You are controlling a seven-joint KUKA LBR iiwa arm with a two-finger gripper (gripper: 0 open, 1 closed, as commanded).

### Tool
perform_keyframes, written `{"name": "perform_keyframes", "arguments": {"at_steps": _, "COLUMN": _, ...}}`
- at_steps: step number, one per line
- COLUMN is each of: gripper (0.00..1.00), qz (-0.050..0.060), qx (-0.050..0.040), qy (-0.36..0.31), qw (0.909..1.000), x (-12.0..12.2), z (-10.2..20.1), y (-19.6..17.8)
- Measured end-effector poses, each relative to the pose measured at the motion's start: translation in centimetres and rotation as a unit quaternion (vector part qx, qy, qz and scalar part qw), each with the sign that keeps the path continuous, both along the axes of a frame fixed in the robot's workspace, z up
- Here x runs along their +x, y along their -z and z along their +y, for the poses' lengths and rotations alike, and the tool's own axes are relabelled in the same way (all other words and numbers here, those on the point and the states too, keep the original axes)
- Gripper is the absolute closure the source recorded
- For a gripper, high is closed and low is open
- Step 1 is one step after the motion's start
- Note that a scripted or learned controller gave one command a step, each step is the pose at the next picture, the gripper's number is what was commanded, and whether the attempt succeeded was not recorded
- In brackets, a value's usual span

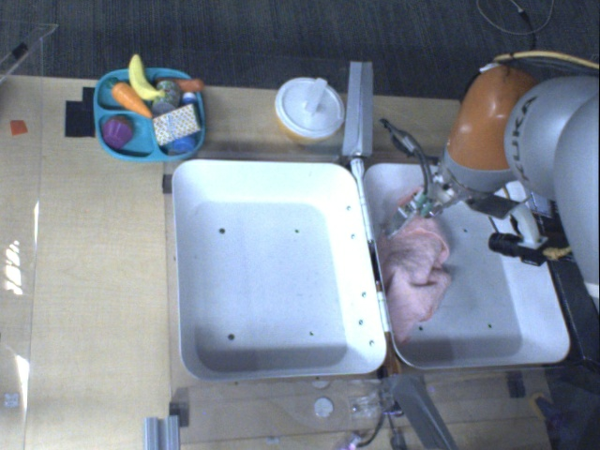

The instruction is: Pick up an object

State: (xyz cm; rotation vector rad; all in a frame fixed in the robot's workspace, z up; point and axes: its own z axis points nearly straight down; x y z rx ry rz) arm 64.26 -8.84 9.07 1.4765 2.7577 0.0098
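The tool [424, 204] sits low over the crumpled pink cloth [415, 268] in the right white bin [525, 340], seemingly positioned to pinch its top edge; its grip state is unclear.

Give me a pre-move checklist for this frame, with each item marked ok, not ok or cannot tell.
1. Target present in a bin: ok. A crumpled pink cloth lies in the right bin, against its left wall.
2. Gripper positioned over target: ok. The gripper is at the cloth's upper edge.
3. Cloth between the fingers: cannot tell. The contact area is too small and cluttered to read.
4. Drop zone ready: ok. The left bin shows bare white floor.
5. Off-bench clutter away from the arm: ok. The blue toy tray and the white lidded cup sit beyond the bins' far edge.
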Motion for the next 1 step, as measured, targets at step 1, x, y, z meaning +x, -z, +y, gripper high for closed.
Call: {"name": "perform_keyframes", "arguments": {"at_steps": 1, "gripper": 0.0, "qz": -0.001, "qx": -0.0007, "qy": 0.004, "qw": 1.0, "x": -3.79, "z": -2.05, "y": -0.08}}
